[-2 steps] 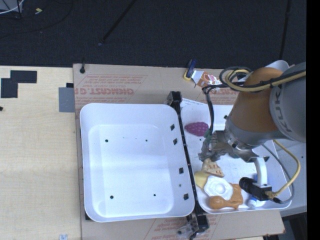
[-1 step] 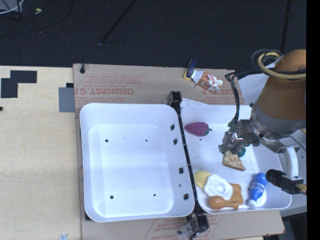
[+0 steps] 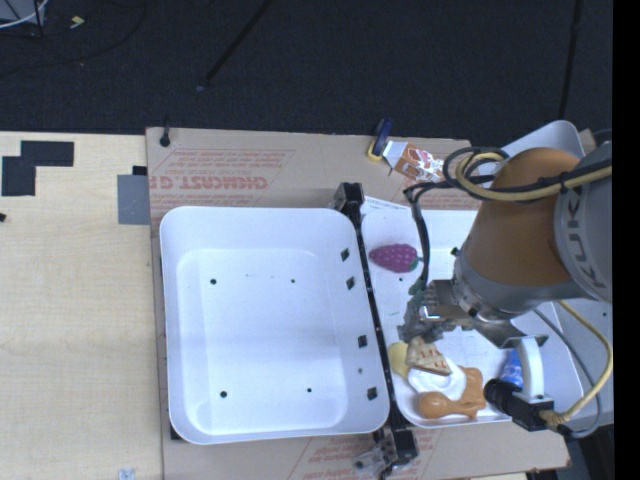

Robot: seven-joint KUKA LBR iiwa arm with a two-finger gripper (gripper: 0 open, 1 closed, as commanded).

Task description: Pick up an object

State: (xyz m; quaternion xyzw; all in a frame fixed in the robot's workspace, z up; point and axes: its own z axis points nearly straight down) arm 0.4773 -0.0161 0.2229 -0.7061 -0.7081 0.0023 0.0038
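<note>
Down low, gripper [image 3: 428, 320] in right bin [image 3: 470, 230] above pizza slice toy [image 3: 430, 360] (grip state unreadable), purple grapes [image 3: 394, 257] nearby

The left bin [image 3: 200, 268] lies open to reach, while toys [image 3: 440, 378] and purple grapes [image 3: 394, 258] crowd the right bin [image 3: 440, 420].

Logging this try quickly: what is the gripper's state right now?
Gripper: cannot be told; it hangs low in the right white bin, just above the tan wedge-shaped piece.
</note>
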